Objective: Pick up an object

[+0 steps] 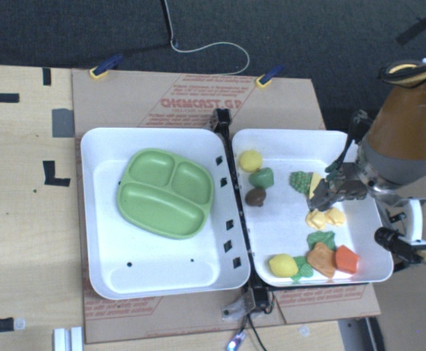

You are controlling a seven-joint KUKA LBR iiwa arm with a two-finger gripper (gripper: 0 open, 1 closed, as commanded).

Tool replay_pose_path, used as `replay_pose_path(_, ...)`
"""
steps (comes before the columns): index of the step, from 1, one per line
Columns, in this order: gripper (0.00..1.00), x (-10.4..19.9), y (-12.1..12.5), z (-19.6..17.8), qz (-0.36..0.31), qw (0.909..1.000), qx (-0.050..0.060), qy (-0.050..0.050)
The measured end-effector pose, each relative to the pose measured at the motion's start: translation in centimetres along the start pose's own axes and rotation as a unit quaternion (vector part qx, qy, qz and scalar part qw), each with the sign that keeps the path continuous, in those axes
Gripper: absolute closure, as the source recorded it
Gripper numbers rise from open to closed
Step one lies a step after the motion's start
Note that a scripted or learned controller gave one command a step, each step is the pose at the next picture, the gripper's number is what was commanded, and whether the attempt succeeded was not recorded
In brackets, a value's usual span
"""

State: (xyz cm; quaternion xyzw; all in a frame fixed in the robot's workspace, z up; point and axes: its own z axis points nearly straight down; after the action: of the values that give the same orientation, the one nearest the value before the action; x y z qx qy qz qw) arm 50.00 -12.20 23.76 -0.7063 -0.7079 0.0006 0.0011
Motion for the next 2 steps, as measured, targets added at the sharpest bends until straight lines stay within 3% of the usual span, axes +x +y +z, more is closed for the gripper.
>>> replay_pose_path(1, 1.0, 6.8, 1.7, -16.0, -0.004, 0.9999, -0.01, 0.0)
replay_pose_path(2, 1.0, 12.6, 1.2, -15.0, -0.002, 1.0, 0.0, 0.0)
